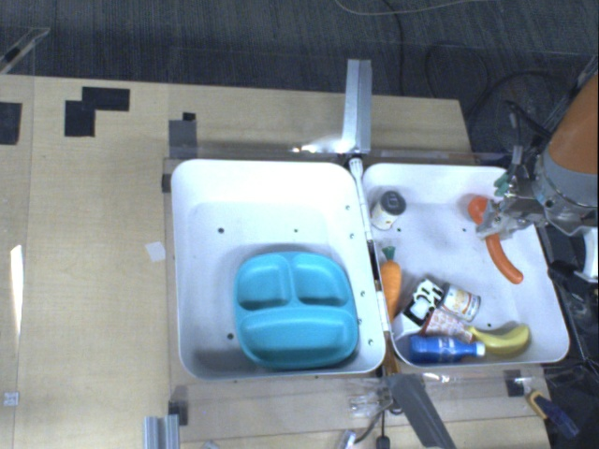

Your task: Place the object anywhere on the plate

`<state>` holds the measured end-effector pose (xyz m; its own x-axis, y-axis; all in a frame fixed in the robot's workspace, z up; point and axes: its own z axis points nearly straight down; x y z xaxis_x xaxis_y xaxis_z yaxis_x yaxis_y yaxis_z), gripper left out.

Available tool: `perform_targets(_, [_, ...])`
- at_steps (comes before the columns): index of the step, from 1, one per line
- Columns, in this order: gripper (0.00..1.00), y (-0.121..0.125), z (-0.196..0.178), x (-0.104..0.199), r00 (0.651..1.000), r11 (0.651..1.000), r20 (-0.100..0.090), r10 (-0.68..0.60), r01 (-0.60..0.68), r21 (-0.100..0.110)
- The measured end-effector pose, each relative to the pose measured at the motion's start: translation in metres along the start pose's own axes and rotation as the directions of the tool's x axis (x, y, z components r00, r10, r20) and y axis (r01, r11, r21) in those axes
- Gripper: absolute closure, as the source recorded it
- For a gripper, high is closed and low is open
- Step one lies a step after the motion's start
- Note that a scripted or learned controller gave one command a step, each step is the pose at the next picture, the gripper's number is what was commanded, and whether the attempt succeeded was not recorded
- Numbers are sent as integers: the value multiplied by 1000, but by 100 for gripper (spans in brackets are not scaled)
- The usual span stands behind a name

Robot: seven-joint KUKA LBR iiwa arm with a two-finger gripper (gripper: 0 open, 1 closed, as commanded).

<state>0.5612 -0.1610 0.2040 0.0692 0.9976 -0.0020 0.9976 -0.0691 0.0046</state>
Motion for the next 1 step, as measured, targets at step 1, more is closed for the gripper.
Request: perform_targets(1, [100,-9,0,77,992,992,-2,-125,125,1])
